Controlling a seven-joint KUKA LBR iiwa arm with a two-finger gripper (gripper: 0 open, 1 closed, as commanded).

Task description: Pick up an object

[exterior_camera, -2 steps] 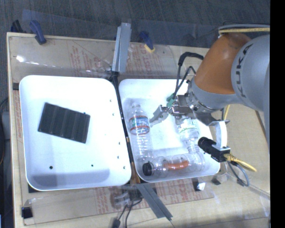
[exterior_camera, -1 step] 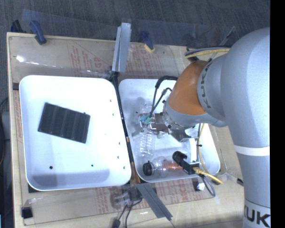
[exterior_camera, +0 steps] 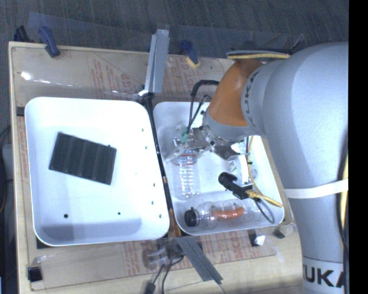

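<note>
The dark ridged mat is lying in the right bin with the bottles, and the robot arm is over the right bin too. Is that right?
Not quite. The camera view shows the dark ridged mat lying alone in the left bin. The bottles are in the right bin, and the robot arm is over that one, as you said.

- The arm (exterior_camera: 306, 133) has a broad, rounded shell in pale matt grey, smooth and without visible screws.
- An orange band (exterior_camera: 230, 100) rings the arm above the wrist, at about ten o'clock from the big grey housing.
- Thin black cables (exterior_camera: 199, 94) loop out beside the orange band.
- A thin white seam line (exterior_camera: 313, 192) crosses the lower housing.
- White letters "KUKA" (exterior_camera: 322, 277), partly cut off, sit at the casing's six o'clock end.
</note>
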